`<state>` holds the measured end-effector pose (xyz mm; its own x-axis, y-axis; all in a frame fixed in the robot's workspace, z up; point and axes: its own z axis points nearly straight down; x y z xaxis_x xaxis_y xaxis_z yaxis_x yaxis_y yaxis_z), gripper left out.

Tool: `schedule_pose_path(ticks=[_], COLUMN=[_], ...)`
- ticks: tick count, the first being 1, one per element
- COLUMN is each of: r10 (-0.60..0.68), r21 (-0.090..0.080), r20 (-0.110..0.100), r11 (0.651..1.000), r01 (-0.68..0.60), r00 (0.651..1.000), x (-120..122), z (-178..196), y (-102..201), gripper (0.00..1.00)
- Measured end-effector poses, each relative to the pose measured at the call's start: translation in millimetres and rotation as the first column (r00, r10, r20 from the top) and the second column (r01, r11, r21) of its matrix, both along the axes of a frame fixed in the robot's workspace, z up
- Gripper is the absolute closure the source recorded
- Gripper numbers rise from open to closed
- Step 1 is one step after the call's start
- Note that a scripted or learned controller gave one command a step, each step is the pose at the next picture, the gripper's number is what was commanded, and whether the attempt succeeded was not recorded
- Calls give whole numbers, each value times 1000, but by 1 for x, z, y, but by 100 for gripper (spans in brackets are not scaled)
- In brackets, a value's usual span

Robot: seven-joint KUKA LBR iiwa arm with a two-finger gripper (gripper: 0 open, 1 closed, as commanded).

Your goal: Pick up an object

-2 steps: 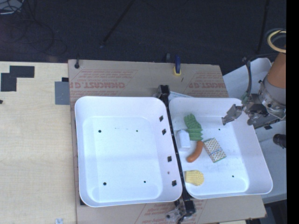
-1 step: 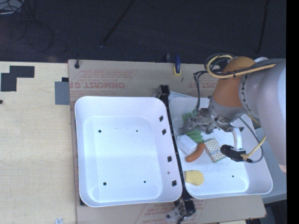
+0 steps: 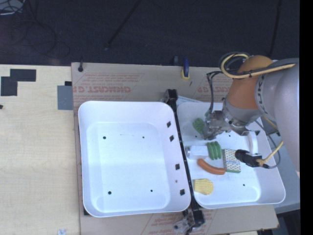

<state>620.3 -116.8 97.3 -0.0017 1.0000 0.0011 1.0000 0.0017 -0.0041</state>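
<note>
Camera view, looking down at a slant.

The grey arm (image 3: 276, 99) is reaching in from the right, its orange band (image 3: 244, 89) sitting above the wrist. The claw (image 3: 213, 127) is hanging low over the far left part of the right bin (image 3: 247, 192). The wrist is covering the claw from this angle, so I cannot tell whether it is apart, together or clamped on anything.

Things lying in the right bin:
- A short green piece (image 3: 198, 126) is lying just left of the claw, near the bin's left wall. Whether the two are touching, I cannot tell.
- A ridged green piece (image 3: 213, 150) is lying just on the near side of the claw, pointing away from the camera.
- A white tube (image 3: 195, 152) is lying just beside the ridged green piece, on its left.
- A patterned block (image 3: 232, 161) is sitting against the right side of the ridged green piece.
- An orange sausage (image 3: 211, 167) is lying at a slant on the near side of the tube, its right end reaching the patterned block.
- A yellow corn piece (image 3: 203, 186) is lying near the front left corner, apart from the rest.

The left bin (image 3: 82, 155) is sitting alongside, with a black clip (image 3: 171, 96) at the far end of the seam between the bins. Both bins are resting on a cardboard sheet (image 3: 122, 82) on the pale desk (image 3: 34, 155). A blue clamp (image 3: 185, 68) is gripping the sheet's far edge.
</note>
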Motion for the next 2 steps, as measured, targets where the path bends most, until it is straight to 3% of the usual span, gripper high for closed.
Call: schedule_pose_path(ticks=[1, 2], r10=[10, 5], r21=[3, 1], r20=[13, 1], r11=[1000, 1000], r01=[-10, -5], r00=[1000, 1000], x=[27, 18], z=[97, 90], y=[113, 184], gripper=[100, 100])
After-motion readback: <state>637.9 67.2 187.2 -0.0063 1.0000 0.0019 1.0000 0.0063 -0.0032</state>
